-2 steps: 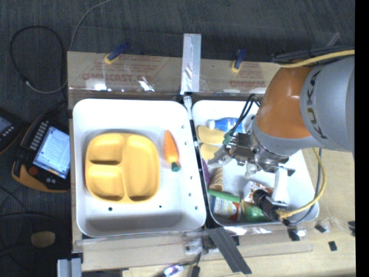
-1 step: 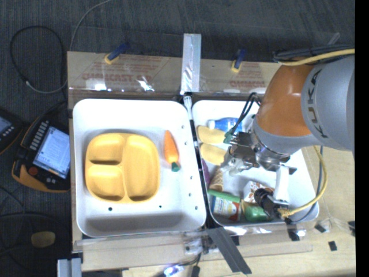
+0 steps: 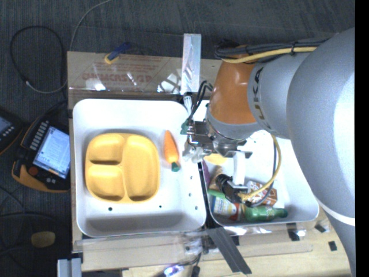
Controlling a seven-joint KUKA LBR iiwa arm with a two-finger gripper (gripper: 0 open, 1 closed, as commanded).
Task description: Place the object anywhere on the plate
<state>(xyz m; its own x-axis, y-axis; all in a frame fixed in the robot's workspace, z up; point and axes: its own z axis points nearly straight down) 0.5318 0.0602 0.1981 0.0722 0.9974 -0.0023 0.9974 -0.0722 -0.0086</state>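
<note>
A toy carrot (image 3: 170, 149), orange with a green tip, lies on the floor of the left bin (image 3: 132, 111), just to the left of the pincer (image 3: 196, 149) and apart from it. Its green end points toward the near edge of the bin. The carrot rests beside the right rim of a yellow divided plate (image 3: 122, 166), close to that rim but not on the plate, which sits further left of the pincer in the same bin. The pincer hangs over the wall shared by the two bins, below the orange band (image 3: 232, 94) of the grey arm (image 3: 311, 120); whether its fingers are apart or together cannot be told from this angle, and nothing is seen between them. Below and to the right of the pincer, in the right bin (image 3: 305, 203), lies a cluster of items including a green bottle (image 3: 262, 214) and some packaged goods. Behind the pincer, a sheet of brown cardboard (image 3: 127, 68) lies flat on the tabletop. Far to the left, on the dark floor, rests a handheld control pendant (image 3: 46, 154) with a lit screen.
</note>
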